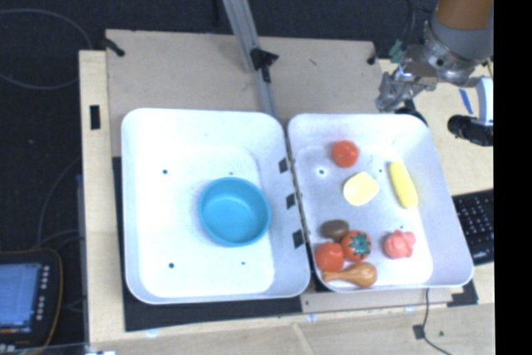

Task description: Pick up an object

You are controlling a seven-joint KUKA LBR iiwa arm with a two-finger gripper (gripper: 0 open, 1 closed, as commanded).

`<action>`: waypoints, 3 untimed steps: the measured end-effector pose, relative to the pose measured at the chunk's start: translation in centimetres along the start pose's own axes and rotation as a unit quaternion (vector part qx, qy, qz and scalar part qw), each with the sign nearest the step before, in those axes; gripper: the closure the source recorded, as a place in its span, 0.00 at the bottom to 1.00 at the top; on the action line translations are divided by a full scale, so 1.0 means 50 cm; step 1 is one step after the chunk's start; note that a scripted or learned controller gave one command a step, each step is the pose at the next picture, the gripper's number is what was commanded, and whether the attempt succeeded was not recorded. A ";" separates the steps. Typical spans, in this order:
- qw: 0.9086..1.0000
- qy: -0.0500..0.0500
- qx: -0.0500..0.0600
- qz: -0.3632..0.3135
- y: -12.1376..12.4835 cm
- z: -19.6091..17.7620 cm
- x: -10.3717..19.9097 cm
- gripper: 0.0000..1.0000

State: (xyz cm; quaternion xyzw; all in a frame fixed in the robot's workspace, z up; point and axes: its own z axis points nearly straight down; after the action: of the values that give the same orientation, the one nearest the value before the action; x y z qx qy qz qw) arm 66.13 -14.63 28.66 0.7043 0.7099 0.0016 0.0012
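Observation:
The right bin [432, 147] holds several toy foods: a red tomato [345, 152], a pale yellow round piece [361, 189], a yellow banana-like piece [403, 184], a pink piece [399, 244], a brown piece [334, 229], a red strawberry-like piece with green top [357, 244], another red piece [329, 255] and an orange gourd-shaped piece [353, 275]. My gripper [394, 96] hangs above the bin's far right corner, away from all of them, with nothing seen between its fingers.
The left bin [150, 137] holds a blue bowl [234, 210]. A grey metal post [241, 21] slants up from between the bins. A keyboard [475, 222] lies at the right of the bench and a tablet [25, 293] at the lower left.

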 end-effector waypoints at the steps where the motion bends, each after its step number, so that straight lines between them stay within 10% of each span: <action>1: 1.000 0.000 0.002 0.000 -0.005 0.004 0.112 1.00; 3: 1.000 0.000 0.005 0.000 0.034 0.075 0.313 1.00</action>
State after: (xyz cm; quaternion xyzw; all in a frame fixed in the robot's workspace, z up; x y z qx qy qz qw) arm 67.72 1.05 24.93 0.7044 0.7098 -0.0024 -0.0025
